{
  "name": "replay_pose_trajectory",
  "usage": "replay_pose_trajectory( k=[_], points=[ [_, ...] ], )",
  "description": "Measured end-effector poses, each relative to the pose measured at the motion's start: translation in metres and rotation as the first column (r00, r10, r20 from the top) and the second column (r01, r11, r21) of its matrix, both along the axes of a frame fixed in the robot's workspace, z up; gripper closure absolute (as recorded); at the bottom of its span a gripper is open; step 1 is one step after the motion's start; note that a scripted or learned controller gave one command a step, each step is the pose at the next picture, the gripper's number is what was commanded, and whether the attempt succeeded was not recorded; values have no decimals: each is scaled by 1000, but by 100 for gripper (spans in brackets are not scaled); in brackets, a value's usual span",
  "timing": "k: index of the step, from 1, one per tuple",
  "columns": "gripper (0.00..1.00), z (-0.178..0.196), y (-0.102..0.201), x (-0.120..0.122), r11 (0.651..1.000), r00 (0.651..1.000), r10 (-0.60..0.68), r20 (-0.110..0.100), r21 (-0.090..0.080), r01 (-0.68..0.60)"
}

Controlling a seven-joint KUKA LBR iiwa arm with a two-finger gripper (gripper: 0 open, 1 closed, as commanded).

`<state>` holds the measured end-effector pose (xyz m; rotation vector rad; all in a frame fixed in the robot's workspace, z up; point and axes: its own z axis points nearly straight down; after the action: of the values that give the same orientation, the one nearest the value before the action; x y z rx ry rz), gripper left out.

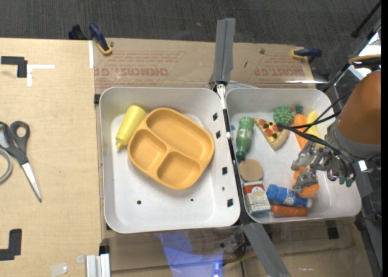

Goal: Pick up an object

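Observation:
My gripper (306, 171) hangs low over the right bin (345, 209), near its right side, with the orange-banded arm (364, 118) behind it. Directly under it lies a small orange toy (309, 188). Close by are a blue can (286, 196), a red-orange sausage (290, 211) and a small carton (257, 199). Farther back in the same bin are a green bottle (244, 136), a pizza slice (272, 133), a broccoli piece (283, 115), a carrot (301, 131) and a brown cookie (251, 170). I see nothing lifted off the bin floor.
The left bin (121, 209) holds a yellow divided plate (171, 146) and a yellow mustard bottle (129, 124). Scissors (21, 154) lie on the bench at the far left. Black cables (315, 127) run across the right bin's back corner.

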<state>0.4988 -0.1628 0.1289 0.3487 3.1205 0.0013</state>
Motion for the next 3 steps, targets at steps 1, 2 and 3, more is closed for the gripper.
replay_pose_trajectory(
  k=[1, 2, 3],
  points=[
    [100, 91, 59, 6, 1000, 1000, -25, 3, -1, 25],
    [100, -37, 52, 8, 994, 994, -107, 1, -1, 107],
    [0, -37, 52, 8, 994, 994, -107, 1, -1, 107]
  ],
)
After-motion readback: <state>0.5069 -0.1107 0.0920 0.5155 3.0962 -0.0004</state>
